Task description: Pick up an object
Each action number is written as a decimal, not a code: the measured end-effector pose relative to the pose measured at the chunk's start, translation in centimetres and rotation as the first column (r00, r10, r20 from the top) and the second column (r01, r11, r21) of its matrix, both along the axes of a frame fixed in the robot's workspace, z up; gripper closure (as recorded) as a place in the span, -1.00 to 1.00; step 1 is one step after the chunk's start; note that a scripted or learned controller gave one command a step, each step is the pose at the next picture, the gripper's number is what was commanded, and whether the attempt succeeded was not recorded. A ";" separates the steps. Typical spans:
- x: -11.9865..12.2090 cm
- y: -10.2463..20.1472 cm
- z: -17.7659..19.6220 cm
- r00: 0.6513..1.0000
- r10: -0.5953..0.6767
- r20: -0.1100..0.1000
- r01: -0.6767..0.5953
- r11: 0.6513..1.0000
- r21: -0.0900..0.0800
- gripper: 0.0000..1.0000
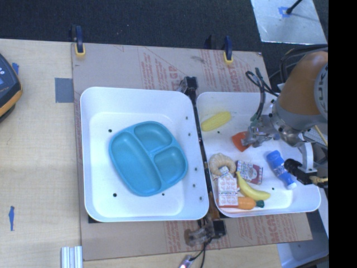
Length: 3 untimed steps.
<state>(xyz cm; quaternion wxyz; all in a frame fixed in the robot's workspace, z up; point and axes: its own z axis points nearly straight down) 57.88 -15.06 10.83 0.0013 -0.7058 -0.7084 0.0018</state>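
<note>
A grey robot arm (304,96) with an orange band reached in from the right over the right-hand bin (279,208), its gripper (257,135) lowered next to a small red-orange object (240,141) near the bin's middle; whether that object was touched or clasped could not be told from above. The same bin held an ear of yellow corn (216,120) toward its upper left, a blue bottle (278,167) at the right, and a cluster along the near edge: a pale pastry (221,162), a small carton (226,190), a dark red packet (250,172), a banana (251,190) and a carrot (246,204). The left-hand bin (97,205) carried a blue divided plate (147,157), lying flat at a slant. Both bins sat side by side on a brown board (139,66) clamped to the bench.
</note>
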 end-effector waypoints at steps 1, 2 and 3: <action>0.0 0.0 0.0 1.000 0.000 0.000 0.000 1.000 0.000 -1.00; -0.2 5.5 -1.7 1.000 0.002 0.000 -0.002 1.000 0.000 -1.00; 2.2 5.1 -1.6 1.000 0.001 0.002 -0.001 1.000 0.000 -1.00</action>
